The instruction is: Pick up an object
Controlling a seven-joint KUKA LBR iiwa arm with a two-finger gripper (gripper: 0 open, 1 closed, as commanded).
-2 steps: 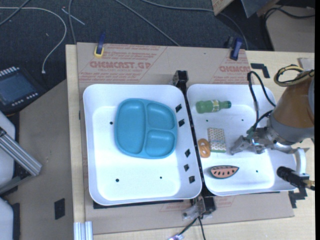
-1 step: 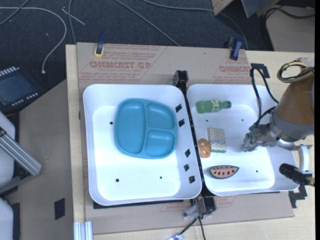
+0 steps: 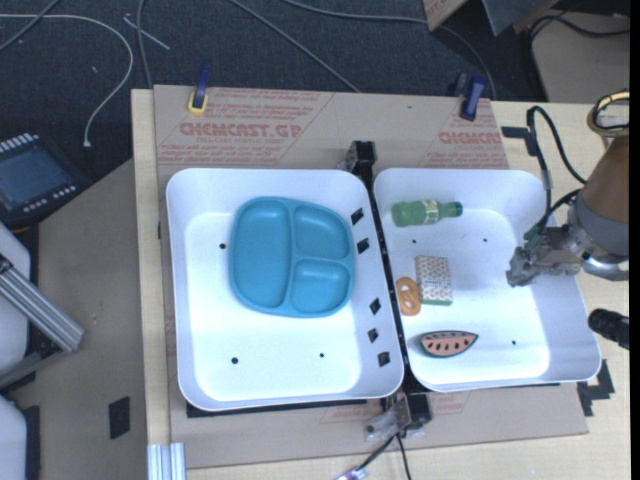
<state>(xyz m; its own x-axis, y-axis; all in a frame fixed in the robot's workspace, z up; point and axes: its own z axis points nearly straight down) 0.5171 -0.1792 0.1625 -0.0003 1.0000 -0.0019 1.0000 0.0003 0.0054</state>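
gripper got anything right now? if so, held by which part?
Nothing held. The gripper sits over bare bin floor at the right side of the right bin, apart from the green bottle, the sponge and the watermelon slice.

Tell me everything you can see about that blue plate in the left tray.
The blue plate is a rounded-square dish, apparently smooth plastic, split by raised ridges into three compartments: one tall section on the left and two smaller ones on the right. It lies flat and upright in the left bin, roughly centred, slightly rotated. Only the bin floor touches it.
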